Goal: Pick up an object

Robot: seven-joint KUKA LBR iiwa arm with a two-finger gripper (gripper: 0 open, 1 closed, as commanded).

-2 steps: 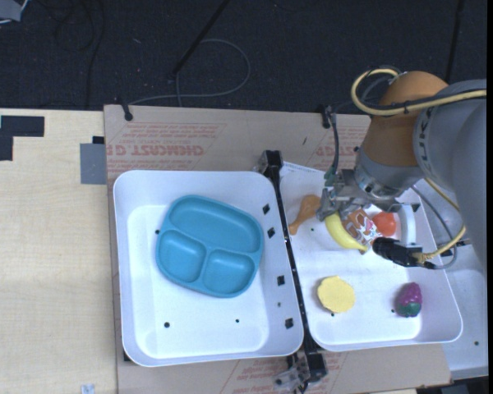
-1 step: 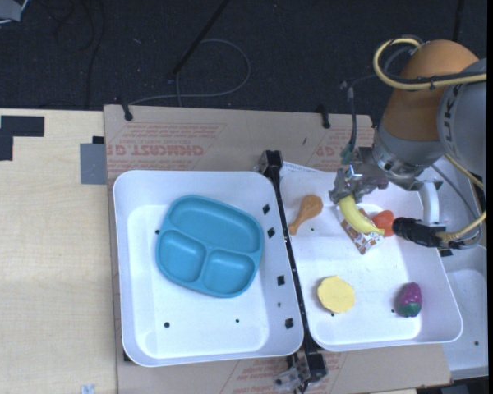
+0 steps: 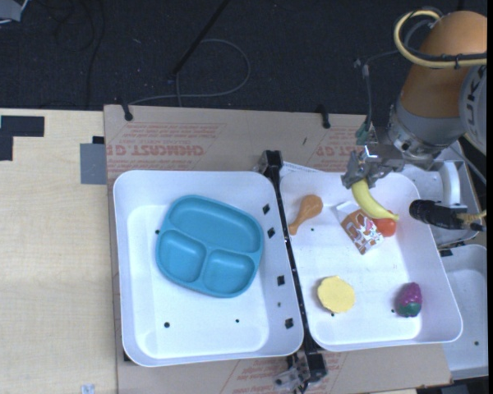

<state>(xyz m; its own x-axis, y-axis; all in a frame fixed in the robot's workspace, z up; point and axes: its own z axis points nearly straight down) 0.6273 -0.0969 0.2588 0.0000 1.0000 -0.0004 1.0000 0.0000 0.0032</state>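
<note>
The grey arm with its orange band reached in over the right shallow white bin (image 3: 444,322), and its gripper (image 3: 363,175) sat at the upper end of a curved yellow plastic banana (image 3: 370,203), whose top end lay between the jaws, so they appeared closed on it. Below the banana lay a small printed snack packet (image 3: 361,229) beside a red piece (image 3: 387,227), with a tan toy drumstick (image 3: 305,212), a yellow round slice (image 3: 336,294) and a purple-and-green fruit (image 3: 408,300) spread about, while the left bin (image 3: 140,335) carried a blue divided plastic plate (image 3: 209,245)
</note>
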